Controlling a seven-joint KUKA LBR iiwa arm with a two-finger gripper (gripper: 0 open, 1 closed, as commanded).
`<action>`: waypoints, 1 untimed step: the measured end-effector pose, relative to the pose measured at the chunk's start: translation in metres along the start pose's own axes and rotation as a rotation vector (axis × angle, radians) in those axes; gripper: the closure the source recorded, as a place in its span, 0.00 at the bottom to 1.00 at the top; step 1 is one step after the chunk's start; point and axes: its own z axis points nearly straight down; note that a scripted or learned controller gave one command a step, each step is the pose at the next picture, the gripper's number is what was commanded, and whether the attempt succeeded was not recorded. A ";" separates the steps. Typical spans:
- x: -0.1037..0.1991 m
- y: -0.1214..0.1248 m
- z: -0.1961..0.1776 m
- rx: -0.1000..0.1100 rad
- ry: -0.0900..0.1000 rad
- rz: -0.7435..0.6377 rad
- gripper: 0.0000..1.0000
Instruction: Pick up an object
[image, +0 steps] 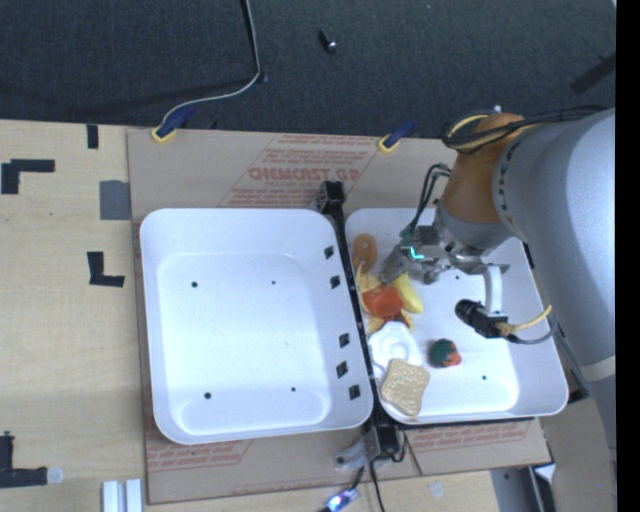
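banana (405, 293) slants down-right

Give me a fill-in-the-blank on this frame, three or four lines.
1. All the objects lie in the ____ bin.
2. The toast lies nearest that bin's ____ edge.
3. The gripper is down over the pile along the bin's ____ wall.
4. The small round object is green and ____.

Missing words: right; front; left; red

A grey robot arm (560, 220) lowers its gripper (392, 272) over toy food heaped against the right bin's (500, 395) left wall: a yellow banana (406, 294), a red piece (381, 303), a toast slice (404, 386) and a green-and-red item (444, 353).
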 end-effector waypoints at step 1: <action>0.013 0.041 0.003 0.008 0.023 -0.006 0.00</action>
